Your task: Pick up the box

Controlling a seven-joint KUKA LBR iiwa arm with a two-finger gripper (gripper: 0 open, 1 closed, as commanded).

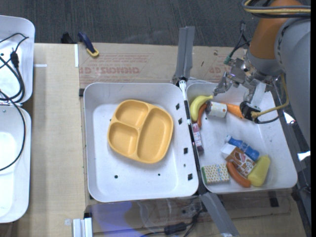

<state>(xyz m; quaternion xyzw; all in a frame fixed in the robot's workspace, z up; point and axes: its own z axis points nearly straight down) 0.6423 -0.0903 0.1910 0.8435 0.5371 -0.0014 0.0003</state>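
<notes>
The box is small and squarish with a tan and green speckled print. It lies flat near the front left corner of the right bin. My gripper hangs over the far end of that bin, well behind the box and a little to its right. Its fingers stand spread, open, with nothing between them. A banana and a white can lie just below and to the left of the gripper.
An orange carrot lies beside the can. A dark red bar rests along the right bin's left wall. A sausage, a yellow lemon-like piece, a brown packet and a blue-white carton crowd the box's right. The left bin holds a yellow divided plate.
</notes>
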